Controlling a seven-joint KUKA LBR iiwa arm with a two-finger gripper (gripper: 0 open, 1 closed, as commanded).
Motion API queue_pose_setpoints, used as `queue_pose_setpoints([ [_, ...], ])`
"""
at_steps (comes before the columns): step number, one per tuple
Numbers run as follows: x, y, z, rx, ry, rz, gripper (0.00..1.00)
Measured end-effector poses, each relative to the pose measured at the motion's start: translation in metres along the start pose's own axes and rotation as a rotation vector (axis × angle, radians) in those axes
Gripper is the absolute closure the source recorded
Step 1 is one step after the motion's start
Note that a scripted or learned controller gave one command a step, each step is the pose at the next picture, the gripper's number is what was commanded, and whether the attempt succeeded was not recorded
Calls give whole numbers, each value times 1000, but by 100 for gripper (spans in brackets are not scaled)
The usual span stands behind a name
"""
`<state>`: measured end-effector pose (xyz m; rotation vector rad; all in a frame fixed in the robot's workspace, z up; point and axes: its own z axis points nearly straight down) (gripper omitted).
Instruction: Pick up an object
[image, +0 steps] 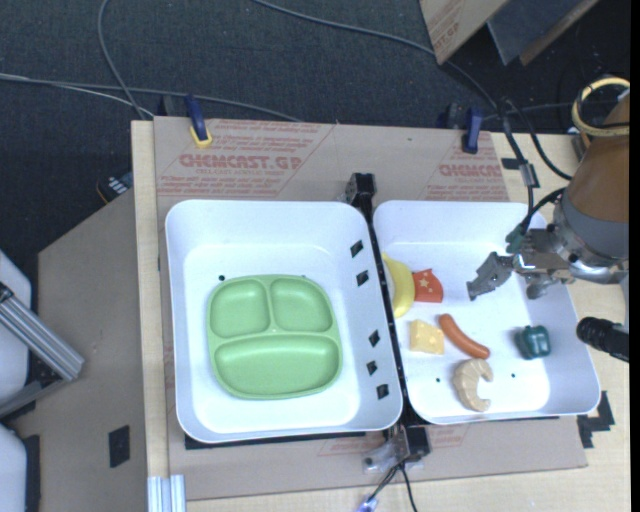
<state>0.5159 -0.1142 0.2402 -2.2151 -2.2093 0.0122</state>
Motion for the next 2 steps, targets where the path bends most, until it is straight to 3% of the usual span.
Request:
queue_pose_setpoints([
  [1,0,2,-6,-13,-2,-3,0],
  [2,-5,3,38,-8,-1,-1,0],
])
